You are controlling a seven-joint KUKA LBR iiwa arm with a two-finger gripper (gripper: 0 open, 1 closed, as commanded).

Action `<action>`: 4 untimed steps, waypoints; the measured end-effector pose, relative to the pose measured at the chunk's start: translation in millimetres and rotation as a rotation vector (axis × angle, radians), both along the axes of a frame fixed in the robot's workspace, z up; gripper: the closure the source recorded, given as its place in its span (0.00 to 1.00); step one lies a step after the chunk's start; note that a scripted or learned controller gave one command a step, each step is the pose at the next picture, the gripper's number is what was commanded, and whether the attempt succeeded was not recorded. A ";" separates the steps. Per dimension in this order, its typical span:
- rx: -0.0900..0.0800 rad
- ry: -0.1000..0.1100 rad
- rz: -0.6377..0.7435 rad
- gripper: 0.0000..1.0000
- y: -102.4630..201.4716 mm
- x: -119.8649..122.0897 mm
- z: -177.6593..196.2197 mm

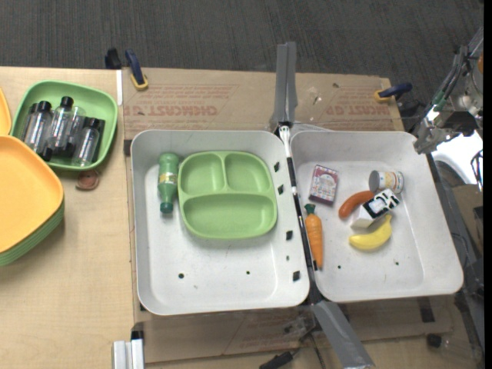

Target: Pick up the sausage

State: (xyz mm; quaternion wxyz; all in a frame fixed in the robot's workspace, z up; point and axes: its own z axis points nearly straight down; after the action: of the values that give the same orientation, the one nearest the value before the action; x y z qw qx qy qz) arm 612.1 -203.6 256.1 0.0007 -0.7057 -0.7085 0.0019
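Carrot [314, 237] nearest. Sausage [354, 203] sits in right bin [430, 279], touching a black-white toy [380, 204]; probably soft, slick, so grab mid-length. Gripper [440, 125] at bin's far-right corner, well apart; finger state unclear.

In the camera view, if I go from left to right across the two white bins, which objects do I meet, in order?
Green bottle → green divided plate → carrot → pink card box → sausage. The banana, the black and white item and the small can overlap too much to order.
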 end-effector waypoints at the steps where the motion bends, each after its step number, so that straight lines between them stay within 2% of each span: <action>1: 0.000 0.000 -0.393 1.00 -1.9 10.1 -114.6; 2: -0.015 -0.058 -0.222 1.00 6.8 -16.3 -136.8; 3: 0.002 -0.001 -0.068 1.00 11.8 -56.8 -150.7; 4: 0.003 -0.001 0.068 1.00 0.4 -87.2 -165.3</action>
State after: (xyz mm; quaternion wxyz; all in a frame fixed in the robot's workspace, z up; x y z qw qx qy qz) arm 524.9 -203.2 90.8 0.0013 -0.6813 -0.7320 0.0006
